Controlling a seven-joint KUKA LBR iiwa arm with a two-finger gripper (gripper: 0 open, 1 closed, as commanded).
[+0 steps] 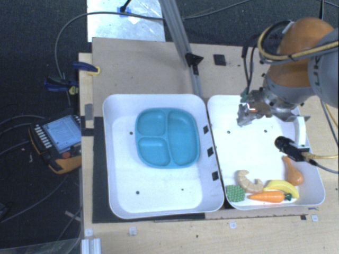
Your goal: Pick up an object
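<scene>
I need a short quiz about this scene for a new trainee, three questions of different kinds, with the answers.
1. True or false: the blue divided plastic plate lies in the right white bin.
2. Which toy lies nearest the front edge of the right bin: A) the orange carrot, B) the yellow banana, C) the orange pear?
3. Fill in: the robot's hand hovers over the ___ bin.

Key: 1 false, it lies in the left white bin; 2 A; 3 right.
</scene>
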